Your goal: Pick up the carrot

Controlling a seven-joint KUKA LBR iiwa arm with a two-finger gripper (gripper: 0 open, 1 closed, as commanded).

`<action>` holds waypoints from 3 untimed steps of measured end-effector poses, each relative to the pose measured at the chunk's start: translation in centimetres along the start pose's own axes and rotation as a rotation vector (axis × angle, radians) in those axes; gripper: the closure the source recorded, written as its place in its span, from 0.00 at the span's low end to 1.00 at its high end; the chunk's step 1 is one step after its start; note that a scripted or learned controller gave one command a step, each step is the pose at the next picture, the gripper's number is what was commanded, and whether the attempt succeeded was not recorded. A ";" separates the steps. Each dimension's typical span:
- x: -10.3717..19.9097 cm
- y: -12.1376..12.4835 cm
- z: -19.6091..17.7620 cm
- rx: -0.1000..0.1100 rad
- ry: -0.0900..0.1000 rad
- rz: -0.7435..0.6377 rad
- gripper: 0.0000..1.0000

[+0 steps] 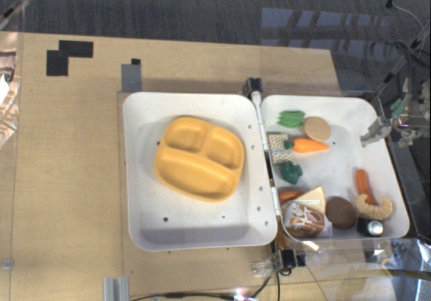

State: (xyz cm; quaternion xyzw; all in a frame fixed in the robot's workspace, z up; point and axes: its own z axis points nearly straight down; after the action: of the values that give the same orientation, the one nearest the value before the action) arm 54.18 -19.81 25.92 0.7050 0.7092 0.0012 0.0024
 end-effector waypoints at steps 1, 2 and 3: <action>1.1 7.2 11.2 0.004 0.004 -0.342 0.00; 4.7 7.7 14.8 -0.031 -0.011 -0.199 0.00; 6.2 9.3 15.9 -0.032 -0.012 -0.166 0.00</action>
State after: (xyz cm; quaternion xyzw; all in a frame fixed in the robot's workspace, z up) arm 63.57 -13.59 10.04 0.6438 0.7649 0.0079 0.0181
